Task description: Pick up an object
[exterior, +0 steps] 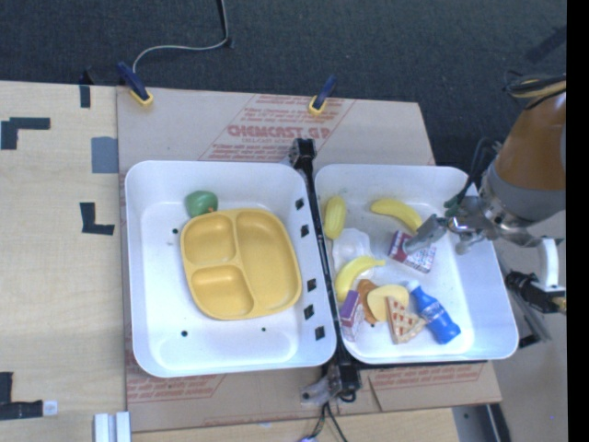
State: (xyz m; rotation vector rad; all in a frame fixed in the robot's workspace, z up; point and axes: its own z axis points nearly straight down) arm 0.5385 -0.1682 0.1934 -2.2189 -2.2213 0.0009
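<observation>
camera view puts the gripper (pixel 431 232) low in the right bin (pixel 479 339), over a small red packet (pixel 411 250); its grip i cannot tell. crowded banana (pixel 398 212) and bottle (pixel 434 315) might get bumped.

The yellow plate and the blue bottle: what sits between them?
In the camera view, between the yellow plate and blue bottle stand the bins' adjoining walls, then a banana and a toy pie slice.

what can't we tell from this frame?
- Gripper: small and blurred over the small carton; contact unclear.
- Green object: partly hidden behind the yellow plate; identity unclear.
- Purple packet: overlapped by a banana; label unreadable.
</observation>
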